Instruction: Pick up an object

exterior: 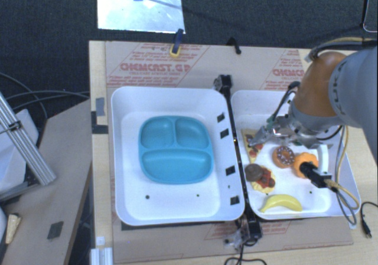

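the left bin holds a blue divided plate. the right bin holds a doughnut, a banana, an orange and pizza slices — the gripper hangs over them, grip state unclear.

overhead slanted view, both bins in frame
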You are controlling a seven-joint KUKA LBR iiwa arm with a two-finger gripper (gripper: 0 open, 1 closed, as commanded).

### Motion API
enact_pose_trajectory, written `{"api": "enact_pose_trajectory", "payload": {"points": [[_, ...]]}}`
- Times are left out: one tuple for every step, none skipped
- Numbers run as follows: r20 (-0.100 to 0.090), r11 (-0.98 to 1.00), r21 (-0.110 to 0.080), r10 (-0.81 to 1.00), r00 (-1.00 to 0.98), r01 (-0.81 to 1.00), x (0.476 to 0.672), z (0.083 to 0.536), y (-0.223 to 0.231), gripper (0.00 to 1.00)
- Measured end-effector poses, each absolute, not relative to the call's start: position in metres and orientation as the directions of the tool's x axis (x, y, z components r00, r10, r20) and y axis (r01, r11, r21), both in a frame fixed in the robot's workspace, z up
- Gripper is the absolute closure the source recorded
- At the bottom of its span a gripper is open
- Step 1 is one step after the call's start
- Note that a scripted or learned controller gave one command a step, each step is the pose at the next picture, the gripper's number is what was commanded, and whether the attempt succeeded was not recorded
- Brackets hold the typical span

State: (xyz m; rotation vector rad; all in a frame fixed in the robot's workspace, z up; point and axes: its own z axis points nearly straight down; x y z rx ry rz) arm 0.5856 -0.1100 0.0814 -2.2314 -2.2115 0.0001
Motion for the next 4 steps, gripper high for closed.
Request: {"api": "enact_pose_trajectory", "payload": {"points": [[0.001, 0.005, 0.009, 1.0, -0.005, 1.0, 0.502, 0.21, -0.071, 0.0], [0.004, 0.012, 0.004, 1.0, -0.012, 1.0, 0.51, 0.228, 0.007, 0.0], [0.004, 0.012, 0.005, 1.0, -0.012, 1.0, 0.486, 0.264, 0.082, 0.0], [-0.002, -0.002, -0.007, 1.0, 0.002, 1.0, 0.485, 0.18, 0.049, 0.0]]}}
